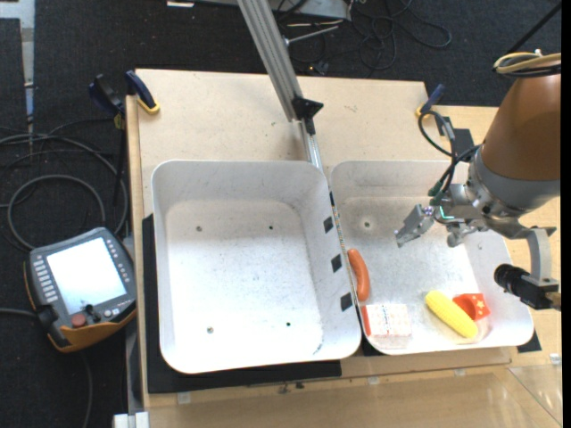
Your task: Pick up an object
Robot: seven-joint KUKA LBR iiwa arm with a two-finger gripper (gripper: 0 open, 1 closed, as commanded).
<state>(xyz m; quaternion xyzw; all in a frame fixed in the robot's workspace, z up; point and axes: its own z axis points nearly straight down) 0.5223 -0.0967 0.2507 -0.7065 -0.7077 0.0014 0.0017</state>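
Observation:
The right bin [375, 181] holds an orange sausage [359, 273] along its left wall. A white and pink box [388, 322] lies at its front edge. A yellow banana-like piece [451, 315] and a red piece [473, 306] rest together in the front right corner. My gripper [435, 230] hangs over the middle of this bin, above and behind those pieces. Its two fingers stand apart, open, with nothing between them. The grey and orange arm comes in from the right.
The left bin [178, 185] stands beside the right one, their walls touching in the middle. A slanted metal rail [272, 47] runs from the top down to the bins' junction. Clamps [138, 92] sit at the bench's back corners. A teach pendant [80, 283] lies off the bench at left.

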